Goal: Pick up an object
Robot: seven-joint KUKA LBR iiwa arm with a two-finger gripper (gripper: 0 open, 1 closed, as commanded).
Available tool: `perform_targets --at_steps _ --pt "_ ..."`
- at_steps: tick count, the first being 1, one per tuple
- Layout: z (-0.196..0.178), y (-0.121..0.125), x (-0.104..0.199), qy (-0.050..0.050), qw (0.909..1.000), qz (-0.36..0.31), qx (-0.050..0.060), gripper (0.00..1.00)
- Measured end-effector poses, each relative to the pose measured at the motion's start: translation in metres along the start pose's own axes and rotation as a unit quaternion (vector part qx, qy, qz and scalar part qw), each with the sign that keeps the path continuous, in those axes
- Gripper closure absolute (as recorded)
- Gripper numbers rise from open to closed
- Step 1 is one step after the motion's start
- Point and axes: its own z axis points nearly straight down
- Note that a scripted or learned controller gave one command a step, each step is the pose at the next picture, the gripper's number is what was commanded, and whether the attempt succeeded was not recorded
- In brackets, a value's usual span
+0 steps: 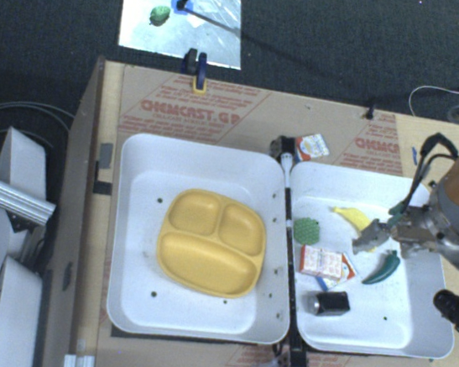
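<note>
Your gripper (pixel 372 238) over right bin (pixel 424 333); arm cut off at frame edge. Banana (pixel 352 216), green pepper (pixel 382 268), carton (pixel 325 263) nearby. Yellow tray (pixel 211 242) in left bin (pixel 137 208).

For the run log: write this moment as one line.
arm: over right bin | gripper: above bin floor, between banana and green pepper | held: nothing seen | left bin: yellow tray
</note>
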Motion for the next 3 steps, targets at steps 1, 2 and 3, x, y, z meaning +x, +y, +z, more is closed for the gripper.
perform_targets --at_steps 1,2,3 --pt "0.167 -0.015 -0.011 0.000 1.0000 0.001 0.003 0.00" --pt "0.139 0.017 -0.089 -0.001 1.0000 0.002 0.000 0.00" --pt "0.171 0.045 -0.071 0.000 1.0000 0.000 -0.002 0.00"
